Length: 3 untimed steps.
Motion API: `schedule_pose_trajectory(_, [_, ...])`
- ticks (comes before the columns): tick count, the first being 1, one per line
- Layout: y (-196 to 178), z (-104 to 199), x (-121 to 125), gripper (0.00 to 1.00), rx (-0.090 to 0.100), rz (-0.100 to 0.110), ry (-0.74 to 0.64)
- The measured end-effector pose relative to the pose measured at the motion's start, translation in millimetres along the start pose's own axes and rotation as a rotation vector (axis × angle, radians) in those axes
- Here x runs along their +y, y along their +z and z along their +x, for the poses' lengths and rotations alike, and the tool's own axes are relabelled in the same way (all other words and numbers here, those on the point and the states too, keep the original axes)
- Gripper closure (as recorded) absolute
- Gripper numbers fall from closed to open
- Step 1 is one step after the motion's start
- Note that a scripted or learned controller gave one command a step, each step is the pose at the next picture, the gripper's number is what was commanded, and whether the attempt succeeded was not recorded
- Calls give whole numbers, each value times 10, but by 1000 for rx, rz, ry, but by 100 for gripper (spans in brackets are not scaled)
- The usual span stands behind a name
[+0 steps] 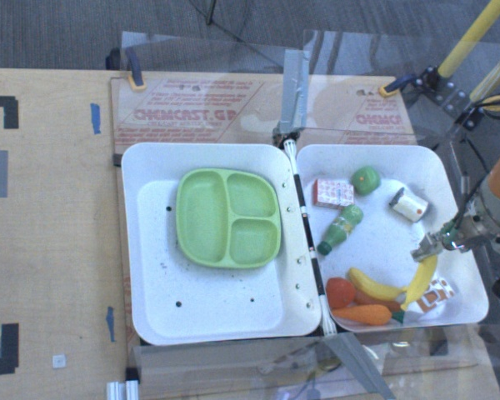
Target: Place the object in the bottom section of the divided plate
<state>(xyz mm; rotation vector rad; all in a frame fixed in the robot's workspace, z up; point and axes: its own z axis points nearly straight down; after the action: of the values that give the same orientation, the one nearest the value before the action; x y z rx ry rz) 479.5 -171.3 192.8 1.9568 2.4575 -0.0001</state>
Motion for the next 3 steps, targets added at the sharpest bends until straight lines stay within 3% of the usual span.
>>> schedule_pose_trajectory(1, [1031, -156, -7, 100, -4, -8, -300])
schedule_pose_trajectory(2, [78, 671, 163, 100, -1, -2, -430])
schedule_pose_trajectory(3, [116, 58, 770, 100, -4, -4, -582])
